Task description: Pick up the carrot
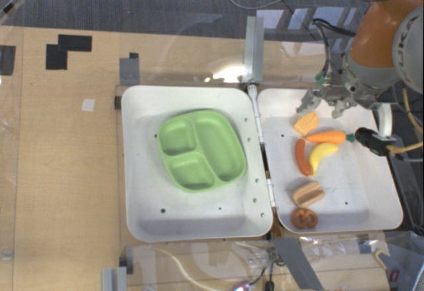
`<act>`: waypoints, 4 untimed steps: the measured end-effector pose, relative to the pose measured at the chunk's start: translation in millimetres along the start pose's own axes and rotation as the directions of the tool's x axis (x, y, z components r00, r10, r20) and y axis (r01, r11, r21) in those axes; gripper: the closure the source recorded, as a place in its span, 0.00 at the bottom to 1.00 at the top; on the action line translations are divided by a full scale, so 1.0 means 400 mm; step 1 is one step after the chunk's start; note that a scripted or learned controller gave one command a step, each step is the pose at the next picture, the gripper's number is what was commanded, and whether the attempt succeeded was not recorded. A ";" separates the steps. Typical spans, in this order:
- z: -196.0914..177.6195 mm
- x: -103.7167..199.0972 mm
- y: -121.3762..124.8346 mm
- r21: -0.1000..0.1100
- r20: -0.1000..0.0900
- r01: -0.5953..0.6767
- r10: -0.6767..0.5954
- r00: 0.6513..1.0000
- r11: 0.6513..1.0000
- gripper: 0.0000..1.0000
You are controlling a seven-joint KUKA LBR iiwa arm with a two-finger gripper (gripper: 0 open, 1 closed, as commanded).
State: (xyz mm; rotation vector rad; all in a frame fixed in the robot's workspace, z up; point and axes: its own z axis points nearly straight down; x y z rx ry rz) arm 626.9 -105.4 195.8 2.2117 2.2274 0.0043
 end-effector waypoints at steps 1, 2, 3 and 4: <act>0.061 -0.163 -0.015 0.000 0.002 -0.004 0.004 1.000 1.000 0.00; 0.267 -0.251 -0.033 -0.005 0.004 0.263 -0.263 0.965 0.965 0.00; 0.235 -0.248 -0.025 -0.013 0.006 0.264 -0.264 0.964 0.964 1.00; -0.006 0.047 -0.054 -0.004 0.001 0.223 -0.223 0.975 0.975 1.00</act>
